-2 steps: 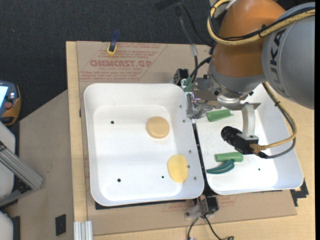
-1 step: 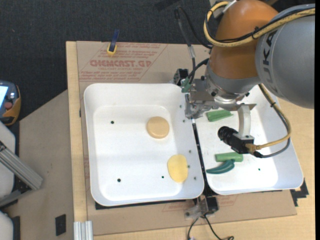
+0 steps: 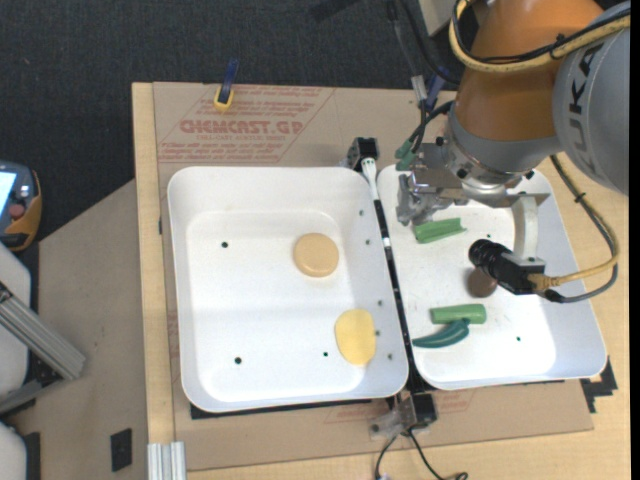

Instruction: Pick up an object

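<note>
Cardboard-topped bench, two bins. Left bin [image 3: 190, 268]: two yellow discs [image 3: 316, 255]. Right bin [image 3: 570, 348]: green pieces [image 3: 438, 231]; gripper [image 3: 412, 206] hovers just above one, holding nothing visible; grip state cannot be told.

Even, bright overhead lighting — the two white bins [image 3: 200, 268] reflect strongly, near overexposure, with little surface detail. Shadows are soft and short: a faint one lies under the arm [image 3: 520, 78] on the right bin, and the orange band carries a mild sheen on top. Focus is moderate throughout — edges are slightly soft, and the dark floor [image 3: 80, 28] beyond the cardboard sheet [image 3: 250, 123] looks grainy.
</note>
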You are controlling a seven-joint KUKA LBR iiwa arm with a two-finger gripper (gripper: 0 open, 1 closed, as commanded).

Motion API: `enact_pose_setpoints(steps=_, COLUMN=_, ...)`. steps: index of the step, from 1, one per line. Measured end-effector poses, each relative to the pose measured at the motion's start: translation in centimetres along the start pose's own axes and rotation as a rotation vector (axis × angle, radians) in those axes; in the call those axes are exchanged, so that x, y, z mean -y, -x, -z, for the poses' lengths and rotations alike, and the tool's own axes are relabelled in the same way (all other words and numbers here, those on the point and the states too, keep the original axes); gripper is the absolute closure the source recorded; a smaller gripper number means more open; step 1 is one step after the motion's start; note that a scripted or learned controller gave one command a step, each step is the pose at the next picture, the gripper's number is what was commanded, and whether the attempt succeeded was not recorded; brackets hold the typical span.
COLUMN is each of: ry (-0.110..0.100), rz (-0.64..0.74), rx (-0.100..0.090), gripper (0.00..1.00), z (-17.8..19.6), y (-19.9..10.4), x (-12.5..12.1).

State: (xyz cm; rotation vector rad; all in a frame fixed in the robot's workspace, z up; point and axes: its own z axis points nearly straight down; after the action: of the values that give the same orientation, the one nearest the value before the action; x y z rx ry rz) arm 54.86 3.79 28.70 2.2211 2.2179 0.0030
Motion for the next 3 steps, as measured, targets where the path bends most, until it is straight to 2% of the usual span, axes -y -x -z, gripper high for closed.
enact_pose_setpoints(steps=1, ry=0.004, rz=0.005, rx=-0.002, gripper=1.0, z=6.3, y=-2.0, x=2.4)
enact_pose_setpoints(steps=3, ry=-0.006, rz=0.0, rx=0.0, gripper=1.0, z=3.0, y=0.3, x=-0.2)
